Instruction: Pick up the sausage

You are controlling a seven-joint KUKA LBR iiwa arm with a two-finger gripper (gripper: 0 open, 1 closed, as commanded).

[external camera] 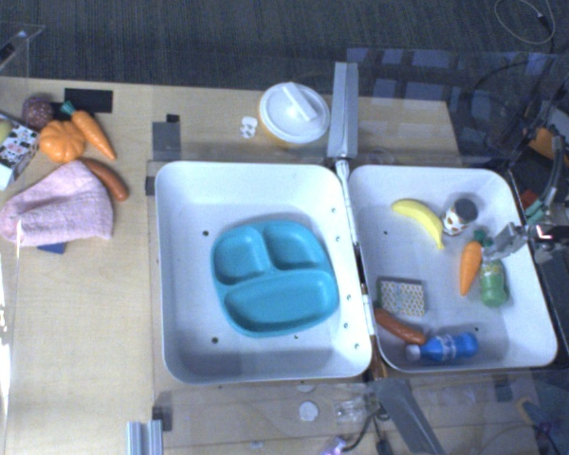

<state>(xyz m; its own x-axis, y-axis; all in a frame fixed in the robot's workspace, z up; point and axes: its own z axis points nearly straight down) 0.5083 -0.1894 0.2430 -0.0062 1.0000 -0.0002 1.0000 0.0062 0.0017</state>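
Observation:
The sausage (399, 327) is reddish-brown and lies flat near the front left corner of the right bin (541, 335), between a speckled square pad (403, 297) and a blue bottle (448, 347). My gripper (505, 240) hangs low at the right side of that bin, just above an orange carrot (468, 266) and a green object (493, 283). It is well to the right of the sausage and farther back, with the carrot between them. Nothing shows in its grasp.
A banana (419, 219) and a small round item (460, 214) lie at the back of the right bin. The left bin (185, 254) holds a blue divided plate (275, 275). On the bench to the left lie a pink cloth (57, 209), toy vegetables and another brown sausage-like piece (108, 178).

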